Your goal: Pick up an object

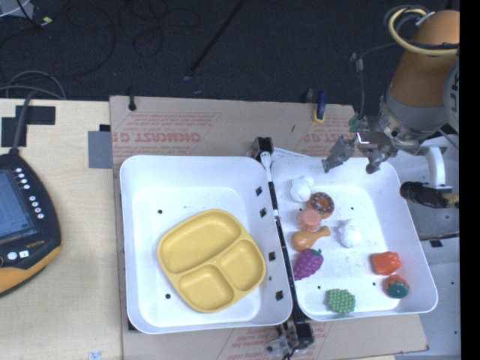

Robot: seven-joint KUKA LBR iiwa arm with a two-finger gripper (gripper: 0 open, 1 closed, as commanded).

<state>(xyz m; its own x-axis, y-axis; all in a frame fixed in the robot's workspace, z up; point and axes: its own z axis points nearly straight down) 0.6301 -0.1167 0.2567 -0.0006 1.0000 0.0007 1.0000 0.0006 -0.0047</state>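
**Arm above right bin, jaws open, nothing held**

Gripper (361,154) hangs over the far edge of the right bin (411,223), its 2 fingers spread apart, jaws open with nothing between them. All objects lie loose in that bin: white item (301,188) at far left, chocolate donut (321,203) just beside it, pink piece (309,220) touching the donut, orange drumstick (309,238) below that, purple grapes (307,263) near the divider, second white item (349,235) mid-bin, green bumpy piece (340,301) at near edge, red pepper (385,262) and a red-green item (397,286) at right. Left bin (142,201) holds a yellow 3-compartment tray (211,259). Both bins sit on cardboard on the surface (67,291); a handheld pendant (22,216) lies far left.
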